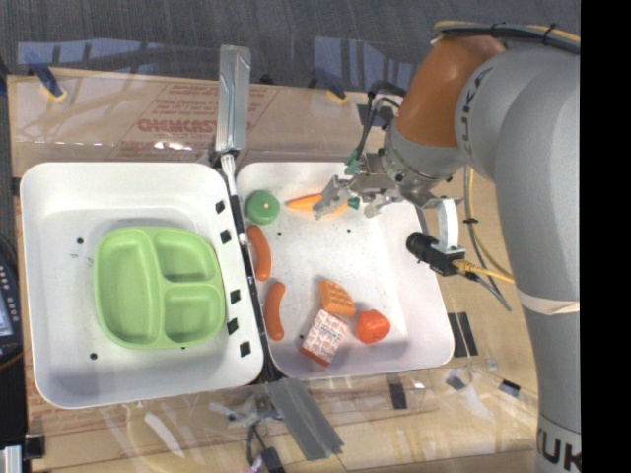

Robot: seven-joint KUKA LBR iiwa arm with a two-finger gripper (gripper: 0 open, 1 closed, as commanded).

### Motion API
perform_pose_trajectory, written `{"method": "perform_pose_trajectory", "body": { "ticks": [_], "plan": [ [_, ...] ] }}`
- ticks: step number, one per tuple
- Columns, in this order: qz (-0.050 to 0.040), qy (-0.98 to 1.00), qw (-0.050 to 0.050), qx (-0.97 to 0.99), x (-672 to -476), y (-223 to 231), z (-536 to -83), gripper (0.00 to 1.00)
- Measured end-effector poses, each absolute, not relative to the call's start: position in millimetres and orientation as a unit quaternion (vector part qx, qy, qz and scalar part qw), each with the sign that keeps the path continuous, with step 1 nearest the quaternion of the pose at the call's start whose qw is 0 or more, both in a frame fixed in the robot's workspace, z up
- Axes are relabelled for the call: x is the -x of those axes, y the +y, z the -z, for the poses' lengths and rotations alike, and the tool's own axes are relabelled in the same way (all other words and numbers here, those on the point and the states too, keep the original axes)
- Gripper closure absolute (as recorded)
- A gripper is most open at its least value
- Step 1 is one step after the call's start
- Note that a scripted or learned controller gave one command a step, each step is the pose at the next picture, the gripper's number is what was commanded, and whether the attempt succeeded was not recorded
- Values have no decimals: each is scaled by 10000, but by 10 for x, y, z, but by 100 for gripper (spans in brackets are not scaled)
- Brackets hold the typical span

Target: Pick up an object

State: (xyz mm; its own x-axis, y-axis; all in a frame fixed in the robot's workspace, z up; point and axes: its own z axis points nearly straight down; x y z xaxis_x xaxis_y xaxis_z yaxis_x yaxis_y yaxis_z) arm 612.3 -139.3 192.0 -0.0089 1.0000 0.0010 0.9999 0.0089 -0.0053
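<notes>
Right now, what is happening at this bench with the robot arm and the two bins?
A grey arm with an orange band reaches from the right over the right bin. Its gripper is low at the far side of that bin, right at an orange carrot; whether it holds the carrot cannot be told. Also in that bin lie a green round piece, two sausages, a small carton, a waffle-like piece and a red tomato. The left bin holds a green divided tray.

A green divided plate (pixel 158 286) lies in the left bin (pixel 49 195) (near its middle), with a clear plastic sheet (pixel 128 97) just behind that bin.
</notes>
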Motion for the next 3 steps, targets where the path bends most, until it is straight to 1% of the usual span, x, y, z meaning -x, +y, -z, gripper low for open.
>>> {"method": "perform_pose_trajectory", "body": {
  "ticks": [1,2,3],
  "plan": [
    [-19,-6796,23,7336,-5548,-1384,-1405,0],
    [-6,-6868,17,7269,-4970,-1240,-913,0],
    [-11,-6881,17,7257,-4971,-1247,-1004,100]
  ]
}}
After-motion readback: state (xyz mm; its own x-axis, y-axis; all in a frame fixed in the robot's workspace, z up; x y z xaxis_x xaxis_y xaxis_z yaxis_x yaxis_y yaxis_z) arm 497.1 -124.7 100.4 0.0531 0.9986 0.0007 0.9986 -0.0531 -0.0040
